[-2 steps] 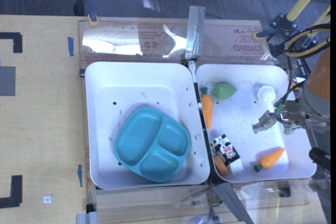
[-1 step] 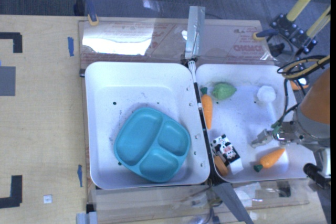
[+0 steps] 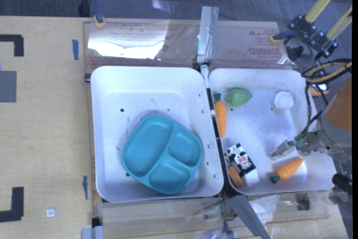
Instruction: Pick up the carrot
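Two carrots lie in the right bin (image 3: 263, 190). One carrot (image 3: 220, 115) rests lengthwise against the bin's left wall, with its green top toward the back. A shorter carrot (image 3: 288, 168) lies near the front right corner, its green stub pointing left. My gripper (image 3: 283, 148) hangs just above and behind this shorter carrot, reaching in from the right, and nothing shows in its hold. The arm's orange band (image 3: 342, 109) is at the right edge.
The right bin also holds a green leafy vegetable (image 3: 238, 97), a white round piece (image 3: 283, 101), a black-and-white cow-patterned block (image 3: 240, 160) and a small orange item (image 3: 235, 176) at the front left. A blue divided plate (image 3: 162, 154) lies in the left bin (image 3: 106, 120).
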Motion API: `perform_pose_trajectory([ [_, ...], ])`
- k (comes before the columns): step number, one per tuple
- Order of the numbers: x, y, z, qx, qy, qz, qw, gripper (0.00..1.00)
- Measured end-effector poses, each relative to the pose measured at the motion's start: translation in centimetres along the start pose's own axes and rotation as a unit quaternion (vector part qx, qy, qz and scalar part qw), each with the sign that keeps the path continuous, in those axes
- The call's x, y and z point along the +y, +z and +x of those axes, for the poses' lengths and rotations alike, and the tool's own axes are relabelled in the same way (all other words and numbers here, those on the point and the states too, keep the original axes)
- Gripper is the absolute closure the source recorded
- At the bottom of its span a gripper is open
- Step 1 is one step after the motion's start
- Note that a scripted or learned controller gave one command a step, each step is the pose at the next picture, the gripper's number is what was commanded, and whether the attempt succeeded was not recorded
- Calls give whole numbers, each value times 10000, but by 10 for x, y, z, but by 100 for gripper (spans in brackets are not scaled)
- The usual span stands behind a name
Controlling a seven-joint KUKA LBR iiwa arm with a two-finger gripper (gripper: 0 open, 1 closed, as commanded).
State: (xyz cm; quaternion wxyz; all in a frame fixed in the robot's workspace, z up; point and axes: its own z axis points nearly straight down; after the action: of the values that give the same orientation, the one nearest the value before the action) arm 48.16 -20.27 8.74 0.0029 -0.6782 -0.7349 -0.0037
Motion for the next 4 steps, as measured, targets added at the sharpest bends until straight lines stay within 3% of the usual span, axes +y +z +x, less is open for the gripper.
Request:
perform_pose_trajectory([
  [1, 1, -1, -9, 46, -819, 6, 9966, 0],
  [2, 1, 0, 15, -63, -2302, -10, 9731, 0],
  [3, 0, 0, 2, -57, -505, -26, 9987, 0],
  [4, 1, 0, 19, -65, -533, -21, 9986, 0],
])
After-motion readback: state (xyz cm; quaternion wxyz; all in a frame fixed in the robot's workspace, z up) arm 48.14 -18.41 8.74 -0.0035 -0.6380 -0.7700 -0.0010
